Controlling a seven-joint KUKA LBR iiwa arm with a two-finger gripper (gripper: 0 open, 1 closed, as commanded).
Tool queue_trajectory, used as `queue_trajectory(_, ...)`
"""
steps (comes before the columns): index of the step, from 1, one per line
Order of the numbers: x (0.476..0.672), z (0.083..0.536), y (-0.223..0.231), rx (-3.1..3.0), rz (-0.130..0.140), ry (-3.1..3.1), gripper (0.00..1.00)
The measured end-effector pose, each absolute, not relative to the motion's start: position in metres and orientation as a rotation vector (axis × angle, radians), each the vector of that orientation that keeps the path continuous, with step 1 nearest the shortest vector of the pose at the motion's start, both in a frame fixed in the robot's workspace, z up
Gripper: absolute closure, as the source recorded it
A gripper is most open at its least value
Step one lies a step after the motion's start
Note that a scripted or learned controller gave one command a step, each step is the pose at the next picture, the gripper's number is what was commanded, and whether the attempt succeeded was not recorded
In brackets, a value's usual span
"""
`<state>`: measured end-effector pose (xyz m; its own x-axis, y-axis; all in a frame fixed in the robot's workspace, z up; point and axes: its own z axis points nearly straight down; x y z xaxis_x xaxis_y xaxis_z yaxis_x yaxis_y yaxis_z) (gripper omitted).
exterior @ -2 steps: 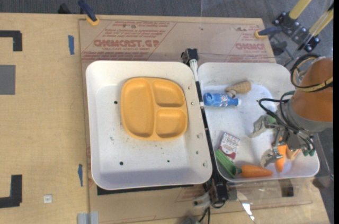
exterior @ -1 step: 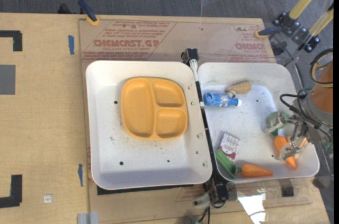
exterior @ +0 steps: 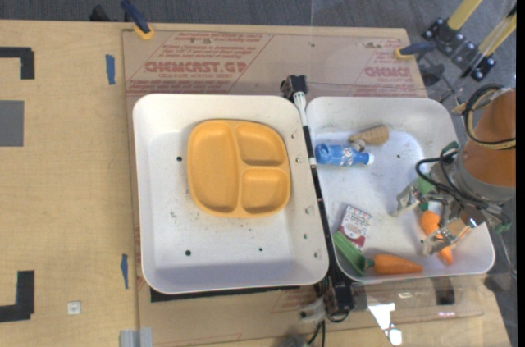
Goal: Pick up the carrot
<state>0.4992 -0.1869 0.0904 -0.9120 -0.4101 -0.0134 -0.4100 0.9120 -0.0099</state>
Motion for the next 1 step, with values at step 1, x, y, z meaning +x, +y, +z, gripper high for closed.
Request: queue_trajectory(1, 0.5039, 0.1038, -0.1852, -0.657, -0.017, 3.043, 1.00)
